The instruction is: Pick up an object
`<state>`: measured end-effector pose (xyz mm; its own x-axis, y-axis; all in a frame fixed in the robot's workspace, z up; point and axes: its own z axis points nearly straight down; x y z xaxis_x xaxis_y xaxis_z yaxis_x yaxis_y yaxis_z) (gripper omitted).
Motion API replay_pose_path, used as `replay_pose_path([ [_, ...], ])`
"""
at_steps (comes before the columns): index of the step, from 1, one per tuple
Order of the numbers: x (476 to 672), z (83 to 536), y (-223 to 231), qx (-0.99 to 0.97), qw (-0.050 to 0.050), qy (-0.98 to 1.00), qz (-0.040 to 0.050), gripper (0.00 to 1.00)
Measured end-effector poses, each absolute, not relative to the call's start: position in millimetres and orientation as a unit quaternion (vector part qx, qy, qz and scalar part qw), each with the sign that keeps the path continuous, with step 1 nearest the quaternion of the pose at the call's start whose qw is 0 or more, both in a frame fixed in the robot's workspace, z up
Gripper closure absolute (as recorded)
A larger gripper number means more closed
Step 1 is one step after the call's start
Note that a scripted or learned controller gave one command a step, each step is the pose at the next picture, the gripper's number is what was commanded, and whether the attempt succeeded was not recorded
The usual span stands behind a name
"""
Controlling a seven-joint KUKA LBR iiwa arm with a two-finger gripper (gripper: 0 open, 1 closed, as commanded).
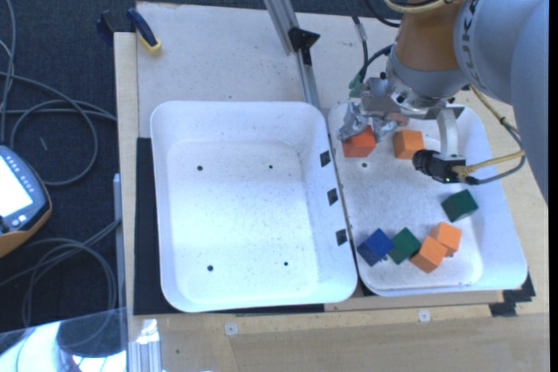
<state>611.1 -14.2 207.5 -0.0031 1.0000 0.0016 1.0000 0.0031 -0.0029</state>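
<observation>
Right now the gripper (359, 125) sits low in the right bin's (497, 187) far-left corner with its fingers closed around a red-orange block (358, 143), an orange cube (408, 143) lying just beside it.

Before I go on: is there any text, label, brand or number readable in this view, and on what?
None can be read.
The device at the left edge has a lit screen, too small and blurred to read.
The small black tabs along the seam between the bins carry no legible marks.
The blocks and the arm show no print.
</observation>
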Motion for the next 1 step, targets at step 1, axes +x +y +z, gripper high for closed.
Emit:
replay_pose_path([
  [1, 630.2, 199.0, 62.7, -0.704, 0.001, -0.71, -0.0015, 1.0],
])
